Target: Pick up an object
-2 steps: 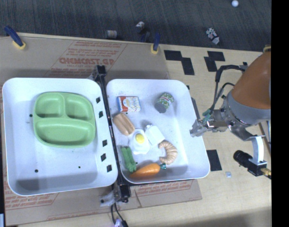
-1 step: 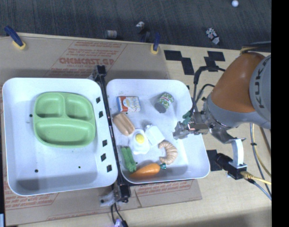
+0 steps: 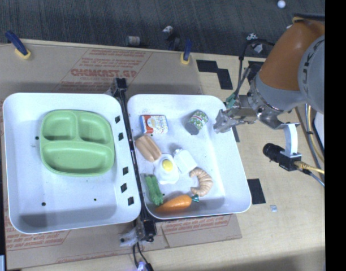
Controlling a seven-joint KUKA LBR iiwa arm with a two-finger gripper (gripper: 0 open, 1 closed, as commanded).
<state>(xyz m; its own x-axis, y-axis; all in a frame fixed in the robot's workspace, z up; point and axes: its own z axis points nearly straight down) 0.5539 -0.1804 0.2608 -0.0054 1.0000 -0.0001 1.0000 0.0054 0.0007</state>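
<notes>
My tool [image 3: 225, 121] hung over the right white bin's [image 3: 234, 168] rim at about two o'clock; whether it was wide or narrow I could not tell. Just beside it at nine o'clock lay a small grey-green can [image 3: 197, 121]. An orange plastic carrot [image 3: 174, 204] rested at the bin's six o'clock. A green divided plate [image 3: 77, 141] filled the left white bin [image 3: 20, 168]

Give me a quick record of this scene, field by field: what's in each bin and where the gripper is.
left bin: green divided plate
right bin: small carton, can, hot dog, fried egg, shrimp, carrot, green vegetable
gripper: over the right bin's right rim, beside the can
held: nothing seen between fingers
</notes>
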